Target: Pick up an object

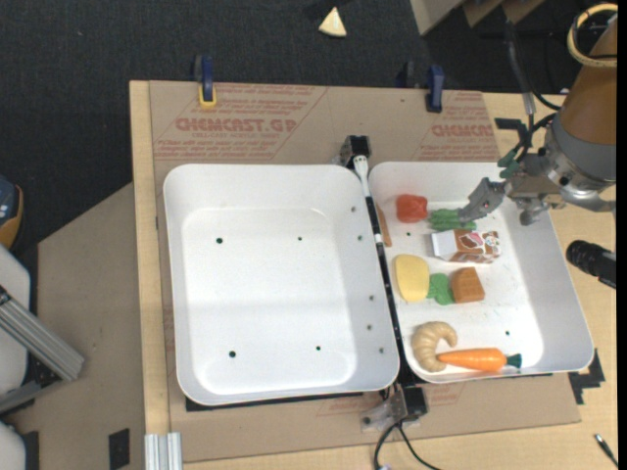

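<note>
Camera view: grey two-finger gripper (482,202) at right of frame, over upper part of right shallow white bin (558,292); finger spacing cannot tell. Below it green flat leafy piece (453,219), long axis left-right. Orange plastic carrot (474,359) at bin's lower edge, lying horizontal, green top pointing right.

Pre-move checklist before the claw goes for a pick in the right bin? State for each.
1. Targets present: ok. Right bin holds a red piece, green piece, printed packet, yellow piece, brown block, croissant and carrot.
2. Claw over right bin: ok, near the green piece.
3. Claw opening: cannot tell.
4. Object held: cannot tell.
5. Spacing around targets: not ok. Green piece and printed packet touch; carrot lies against the croissant.
6. Left bin as drop spot: ok.
</note>
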`<state>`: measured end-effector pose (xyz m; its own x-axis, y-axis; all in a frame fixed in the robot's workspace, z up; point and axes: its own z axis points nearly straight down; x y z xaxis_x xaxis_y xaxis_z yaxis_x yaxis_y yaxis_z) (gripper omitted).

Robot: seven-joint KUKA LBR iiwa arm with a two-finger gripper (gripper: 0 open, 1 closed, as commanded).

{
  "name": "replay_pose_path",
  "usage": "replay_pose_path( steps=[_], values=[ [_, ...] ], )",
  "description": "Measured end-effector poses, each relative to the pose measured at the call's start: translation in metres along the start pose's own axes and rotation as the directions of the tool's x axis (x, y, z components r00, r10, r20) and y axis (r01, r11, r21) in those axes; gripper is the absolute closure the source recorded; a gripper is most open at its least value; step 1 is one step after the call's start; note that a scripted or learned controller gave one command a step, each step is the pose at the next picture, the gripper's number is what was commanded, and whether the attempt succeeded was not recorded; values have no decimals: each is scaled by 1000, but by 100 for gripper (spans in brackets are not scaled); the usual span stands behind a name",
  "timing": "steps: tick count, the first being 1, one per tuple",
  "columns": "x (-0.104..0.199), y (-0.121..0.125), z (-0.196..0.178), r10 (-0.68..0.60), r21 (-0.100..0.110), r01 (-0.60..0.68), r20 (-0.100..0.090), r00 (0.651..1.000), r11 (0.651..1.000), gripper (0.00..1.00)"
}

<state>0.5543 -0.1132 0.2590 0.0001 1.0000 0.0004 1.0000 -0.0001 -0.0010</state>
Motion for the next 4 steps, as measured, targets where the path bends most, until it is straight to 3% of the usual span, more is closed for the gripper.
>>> replay_pose_path(
  steps=[1, 2, 3, 4],
  values=[
    [50, 27, 79, -5, 6, 5, -3, 1000, 1000, 0],
    [47, 28, 63, 0, -3, 0, 0, 1000, 1000, 100],
    [124, 53, -104, -10, -24, 10, -2, 1000, 1000, 100],
    [12, 44, -199, 11, -16, -10, 8, 1000, 1000, 100]
  ],
)
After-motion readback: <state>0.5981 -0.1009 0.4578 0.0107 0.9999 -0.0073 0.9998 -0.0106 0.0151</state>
